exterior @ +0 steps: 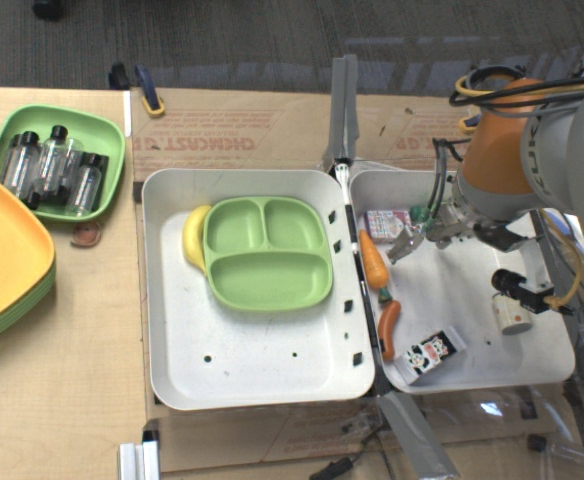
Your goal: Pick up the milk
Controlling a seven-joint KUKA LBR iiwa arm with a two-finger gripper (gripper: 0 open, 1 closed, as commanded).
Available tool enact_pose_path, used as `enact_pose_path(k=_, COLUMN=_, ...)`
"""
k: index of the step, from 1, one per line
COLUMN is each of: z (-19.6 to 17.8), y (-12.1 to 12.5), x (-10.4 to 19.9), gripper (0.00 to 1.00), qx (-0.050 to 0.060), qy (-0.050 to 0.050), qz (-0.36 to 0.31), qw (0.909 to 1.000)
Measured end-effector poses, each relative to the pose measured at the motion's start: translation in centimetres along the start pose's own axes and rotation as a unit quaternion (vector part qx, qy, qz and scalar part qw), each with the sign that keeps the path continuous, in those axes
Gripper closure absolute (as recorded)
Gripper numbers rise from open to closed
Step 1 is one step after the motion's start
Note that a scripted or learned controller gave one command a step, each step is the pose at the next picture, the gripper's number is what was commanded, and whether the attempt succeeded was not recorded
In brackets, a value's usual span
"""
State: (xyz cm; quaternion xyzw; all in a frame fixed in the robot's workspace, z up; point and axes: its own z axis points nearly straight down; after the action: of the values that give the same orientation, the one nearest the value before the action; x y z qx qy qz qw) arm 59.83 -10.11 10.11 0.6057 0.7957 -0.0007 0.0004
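The milk is a small carton with a black-and-white cow pattern. It lies on its side near the front edge of the right bin. My gripper hangs over the back left part of that bin, just right of a pink-and-white packet. It is well behind the milk and apart from it. The grey arm with its orange band reaches in from the right above the bin.
An orange carrot and a red sausage lie along the right bin's left wall. A small white cup sits at its right. The left bin holds a green divided plate on a yellow item.
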Motion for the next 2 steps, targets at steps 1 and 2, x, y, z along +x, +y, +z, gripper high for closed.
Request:
enact_pose_path(k=1, z=1.0, y=-3.6, x=-1.9, gripper=0.0, qx=0.001, qy=0.0, qz=0.153, qw=0.9883)
enact_pose_path(k=2, z=1.0, y=-10.6, x=-1.9, gripper=0.0, qx=0.001, qy=0.001, qz=0.161, qw=0.9869)
